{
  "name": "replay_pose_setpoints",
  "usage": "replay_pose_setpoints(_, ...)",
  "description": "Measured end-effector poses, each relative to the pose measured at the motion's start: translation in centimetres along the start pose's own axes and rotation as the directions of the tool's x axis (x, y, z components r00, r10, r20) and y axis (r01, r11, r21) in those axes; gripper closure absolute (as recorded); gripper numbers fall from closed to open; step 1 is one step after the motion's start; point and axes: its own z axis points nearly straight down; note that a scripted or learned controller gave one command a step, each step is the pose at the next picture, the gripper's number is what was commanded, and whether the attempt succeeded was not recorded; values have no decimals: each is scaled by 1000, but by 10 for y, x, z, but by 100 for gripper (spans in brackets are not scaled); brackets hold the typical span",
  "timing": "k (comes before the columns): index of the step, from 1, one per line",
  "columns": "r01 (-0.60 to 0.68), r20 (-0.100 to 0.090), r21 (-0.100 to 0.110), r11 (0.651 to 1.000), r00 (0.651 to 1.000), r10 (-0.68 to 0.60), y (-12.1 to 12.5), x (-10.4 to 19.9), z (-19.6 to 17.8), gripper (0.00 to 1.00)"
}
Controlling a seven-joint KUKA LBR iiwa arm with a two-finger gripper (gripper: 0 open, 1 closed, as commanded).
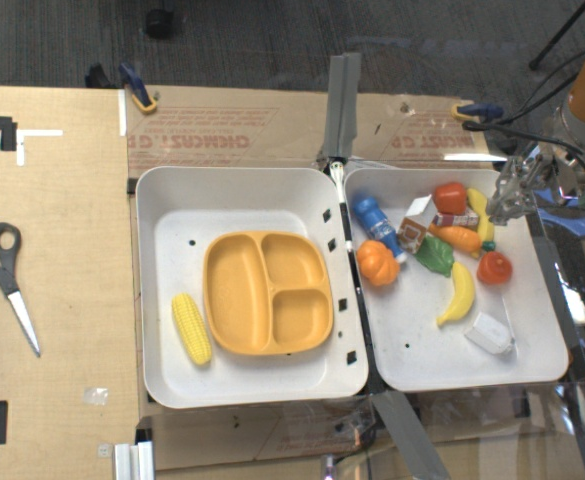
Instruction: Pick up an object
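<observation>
two white bins (152, 298) smooth plastic, slight sheen. yellow divided plate (268, 293) smooth matt plastic. corn cob (192, 329) bumpy plastic. banana (459, 295), orange fruit (377, 263), tomato (494, 267) smooth plastic, faint gloss. blue bottle (377, 224) glossy plastic. bench top (52, 268) pale wood grain, matt. brown cardboard (232, 133) under bins, matt, printed. scissors (7, 283) bare metal blades, grey plastic handles. gripper (517, 190) bright metal, shiny. floor (222, 18) dark rough carpet.

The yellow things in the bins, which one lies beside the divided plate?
The corn cob, in the left bin at the plate's left edge. Both bananas lie in the right bin.
</observation>
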Motion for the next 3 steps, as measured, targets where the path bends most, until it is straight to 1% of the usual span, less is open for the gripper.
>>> replay_pose_setpoints(1, 0, -1, -1, 1000, 1000, 0, 0, 0, 1, 0)
replay_pose_setpoints(2, -78, 11, 2, 997, 997, 78, -1, 9, 105, 0)
replay_pose_setpoints(3, -84, 0, 0, 996, 996, 84, 5, 37, 111, 0)
